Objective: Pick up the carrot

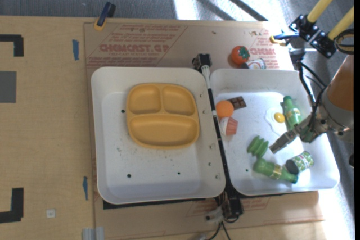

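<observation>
The carrot [224, 108] is a short orange piece lying at the left edge of the right bin [329, 177], close to the wall between the two bins. My gripper [285, 136] hangs over the right half of that bin, well to the right of the carrot and a little nearer the front. It is open, and one grey finger [281, 143] points down-left toward the green toys. Nothing sits between the fingers. The orange band of the arm [342, 90] shows at the right edge.
Around the carrot lie a chocolate bar [238, 102] and a white-and-red piece [229, 126]. A fried egg [278, 117], green bottle [290, 109], leafy green toy [258, 145], green vegetable [273, 169] and small can [301, 162] crowd the gripper's side. A yellow divided plate [163, 115] fills the left bin.
</observation>
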You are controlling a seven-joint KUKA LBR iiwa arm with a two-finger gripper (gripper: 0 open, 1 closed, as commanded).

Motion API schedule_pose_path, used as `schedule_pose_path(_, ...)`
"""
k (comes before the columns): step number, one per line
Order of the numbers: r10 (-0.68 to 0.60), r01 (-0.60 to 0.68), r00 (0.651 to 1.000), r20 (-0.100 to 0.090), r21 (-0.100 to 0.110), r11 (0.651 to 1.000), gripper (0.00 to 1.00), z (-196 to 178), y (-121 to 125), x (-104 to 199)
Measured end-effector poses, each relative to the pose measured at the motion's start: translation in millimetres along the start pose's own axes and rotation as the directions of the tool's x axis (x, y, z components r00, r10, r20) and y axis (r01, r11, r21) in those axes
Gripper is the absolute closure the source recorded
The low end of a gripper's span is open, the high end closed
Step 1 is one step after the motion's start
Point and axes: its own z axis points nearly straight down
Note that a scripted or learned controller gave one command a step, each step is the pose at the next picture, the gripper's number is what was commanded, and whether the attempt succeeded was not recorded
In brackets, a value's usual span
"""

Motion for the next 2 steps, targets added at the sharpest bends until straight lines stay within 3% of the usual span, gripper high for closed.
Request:
schedule_pose_path(1, -0.213, 0.213, 0.977, -0.005, 0.002, 0.977, 0.0, 11, 3, 7)
schedule_pose_path(2, -0.276, 0.276, 0.961, -0.005, 0.002, 0.961, 0.0, 31, 18, 39)
